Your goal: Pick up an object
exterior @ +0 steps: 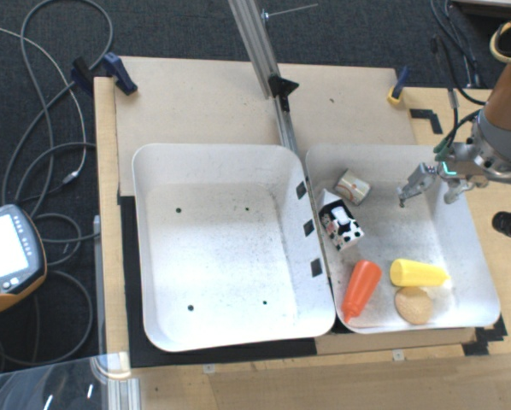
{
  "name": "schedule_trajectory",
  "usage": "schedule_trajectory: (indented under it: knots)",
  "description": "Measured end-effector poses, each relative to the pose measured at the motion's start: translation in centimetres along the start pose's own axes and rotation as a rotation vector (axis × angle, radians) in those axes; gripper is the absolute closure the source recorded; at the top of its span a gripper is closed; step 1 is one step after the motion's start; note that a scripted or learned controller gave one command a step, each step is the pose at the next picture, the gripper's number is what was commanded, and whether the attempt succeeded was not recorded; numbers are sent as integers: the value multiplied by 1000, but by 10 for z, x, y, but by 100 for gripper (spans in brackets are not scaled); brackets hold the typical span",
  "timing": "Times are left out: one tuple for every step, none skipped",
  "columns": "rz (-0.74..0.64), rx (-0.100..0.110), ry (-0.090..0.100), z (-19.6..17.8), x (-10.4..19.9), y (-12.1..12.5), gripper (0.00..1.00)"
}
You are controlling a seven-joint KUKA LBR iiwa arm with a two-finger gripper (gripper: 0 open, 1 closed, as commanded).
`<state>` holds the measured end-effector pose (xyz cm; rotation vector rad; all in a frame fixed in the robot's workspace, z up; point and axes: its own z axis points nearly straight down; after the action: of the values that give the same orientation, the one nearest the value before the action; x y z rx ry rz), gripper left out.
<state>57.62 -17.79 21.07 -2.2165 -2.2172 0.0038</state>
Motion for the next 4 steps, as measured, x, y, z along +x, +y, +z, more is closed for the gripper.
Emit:
schedule_trajectory:
  knots:
    - [-1, -4, -1, -2, 0, 1, 0]
    - [0, 0, -1, 41, -2, 4, 0]
    - [0, 1, 0, 104, -3, 6, 0]
    - [0, -1, -1, 119, -2, 6, 0]
